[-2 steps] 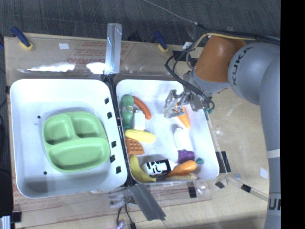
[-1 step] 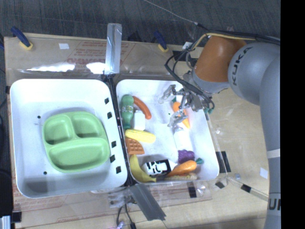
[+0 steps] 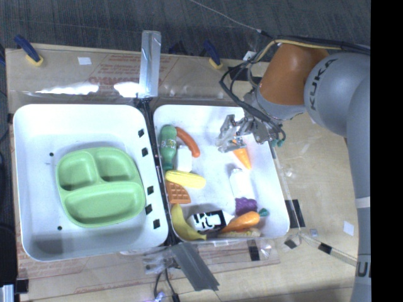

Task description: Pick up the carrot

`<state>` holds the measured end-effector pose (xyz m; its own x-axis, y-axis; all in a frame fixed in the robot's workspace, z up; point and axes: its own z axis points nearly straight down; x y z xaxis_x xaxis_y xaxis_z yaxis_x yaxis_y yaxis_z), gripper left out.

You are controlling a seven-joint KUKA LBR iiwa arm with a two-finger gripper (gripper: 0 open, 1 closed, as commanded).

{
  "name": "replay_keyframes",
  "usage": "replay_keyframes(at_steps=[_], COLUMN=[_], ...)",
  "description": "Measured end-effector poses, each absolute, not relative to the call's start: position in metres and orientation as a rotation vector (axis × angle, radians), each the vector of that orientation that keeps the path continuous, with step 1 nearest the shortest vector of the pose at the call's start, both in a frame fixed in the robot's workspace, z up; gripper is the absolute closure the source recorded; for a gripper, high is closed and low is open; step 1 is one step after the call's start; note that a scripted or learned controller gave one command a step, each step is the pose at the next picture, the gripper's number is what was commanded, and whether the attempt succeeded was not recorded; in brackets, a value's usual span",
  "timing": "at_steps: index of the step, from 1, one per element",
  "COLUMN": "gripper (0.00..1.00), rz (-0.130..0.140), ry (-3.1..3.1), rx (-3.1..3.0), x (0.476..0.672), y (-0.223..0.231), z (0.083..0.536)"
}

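Two white bins sit side by side on the surface [image 3: 189,68]. The left bin [image 3: 28,168] holds one thing, a green divided plate [image 3: 99,184] with three compartments, lying flat near its middle.

The right bin [image 3: 214,115] holds the toy food. Along its left wall, from the far end toward the near end, lie one green cucumber-like piece [image 3: 167,145], one orange sausage-shaped piece [image 3: 187,141] just beside it, one yellow corn cob [image 3: 186,179], one brown waffle [image 3: 178,194] and one yellow banana [image 3: 182,225]. A small black-and-white block [image 3: 209,219] sits by the banana. Further right lie one white bottle [image 3: 237,182], one purple bunch of grapes [image 3: 246,204] and two carrots.

One carrot [image 3: 241,157] lies just under the gripper [image 3: 234,134], its long axis running from far to near, thick end toward the gripper and tip pointing toward the bottle. The other carrot [image 3: 242,220] lies near the bin's near wall, almost level across the view, its green top to the right.

The gripper hangs over the far right part of the right bin, its metal fingers spread slightly around the thick end of the first carrot; whether they actually grip it I cannot tell.
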<state>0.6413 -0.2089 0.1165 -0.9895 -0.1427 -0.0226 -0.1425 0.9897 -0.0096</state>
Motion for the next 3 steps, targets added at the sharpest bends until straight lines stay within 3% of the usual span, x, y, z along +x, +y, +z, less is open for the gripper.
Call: replay_keyframes(at_steps=[1, 2, 3], gripper=[1.00, 0.00, 0.00], rz=[-0.002, -0.001, -0.007], ry=[3.096, 3.098, 3.087], rx=[-0.519, -0.519, -0.509], x=[0.584, 0.584, 0.612], y=[-0.210, -0.209, -0.209], z=[0.166, 0.165, 0.100])
